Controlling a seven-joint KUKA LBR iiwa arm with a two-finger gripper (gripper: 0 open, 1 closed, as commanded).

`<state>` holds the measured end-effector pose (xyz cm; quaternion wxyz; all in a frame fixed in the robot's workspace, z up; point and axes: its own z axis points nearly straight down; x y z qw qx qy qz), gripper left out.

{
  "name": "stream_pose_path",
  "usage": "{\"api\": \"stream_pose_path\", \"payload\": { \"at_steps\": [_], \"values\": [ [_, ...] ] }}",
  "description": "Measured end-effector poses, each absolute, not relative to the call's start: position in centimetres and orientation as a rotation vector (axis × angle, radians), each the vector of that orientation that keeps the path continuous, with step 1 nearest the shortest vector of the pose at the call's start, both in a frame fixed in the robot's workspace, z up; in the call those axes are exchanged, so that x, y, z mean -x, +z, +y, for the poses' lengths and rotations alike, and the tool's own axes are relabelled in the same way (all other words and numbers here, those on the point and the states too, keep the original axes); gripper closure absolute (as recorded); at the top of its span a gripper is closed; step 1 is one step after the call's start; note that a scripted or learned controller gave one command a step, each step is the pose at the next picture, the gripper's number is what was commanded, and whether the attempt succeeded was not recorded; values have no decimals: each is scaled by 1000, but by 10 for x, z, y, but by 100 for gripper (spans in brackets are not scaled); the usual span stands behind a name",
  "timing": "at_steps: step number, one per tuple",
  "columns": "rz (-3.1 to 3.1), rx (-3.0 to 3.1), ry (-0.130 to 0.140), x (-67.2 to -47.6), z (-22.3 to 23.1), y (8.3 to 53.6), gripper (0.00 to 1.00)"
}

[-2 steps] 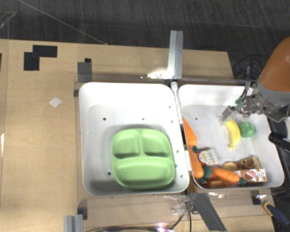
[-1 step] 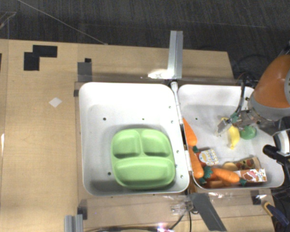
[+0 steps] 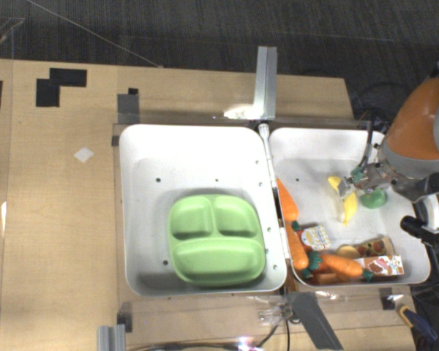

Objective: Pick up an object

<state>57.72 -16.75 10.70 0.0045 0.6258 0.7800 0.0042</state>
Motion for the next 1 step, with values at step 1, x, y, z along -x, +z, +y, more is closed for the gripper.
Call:
{"api": "stream_pose_path", "payload": {
  "at_steps": [1],
  "values": [
    [2499,-1894,6,-593,-118,198,100]
  ]
}}
